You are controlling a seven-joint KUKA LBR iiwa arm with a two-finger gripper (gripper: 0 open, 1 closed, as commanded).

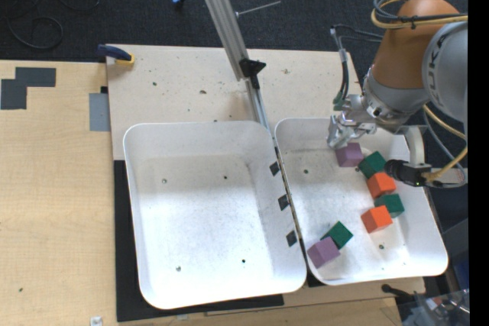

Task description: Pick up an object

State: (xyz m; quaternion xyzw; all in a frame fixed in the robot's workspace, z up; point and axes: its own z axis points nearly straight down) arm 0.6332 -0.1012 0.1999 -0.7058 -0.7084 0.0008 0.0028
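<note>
My gripper (344, 135) hangs over the far part of the right bin (321, 187), its tips just above and touching the near side of a purple block (351, 155). Whether the block sits between the fingers cannot be made out from here. Close to the right lie a dark green block (373, 164) and an orange block (380, 184). Further toward the front are a second green block (393, 204), a second orange block (376, 218), a third green block (339, 234) and another purple block (322, 251).
The left bin (153, 164) lies beside the right one, parted by a ridge with black clips (282, 201). A slanted aluminium post (225, 19) rises behind the bins. A blue and yellow clamp (116, 54) sits at the bench's far left corner.
</note>
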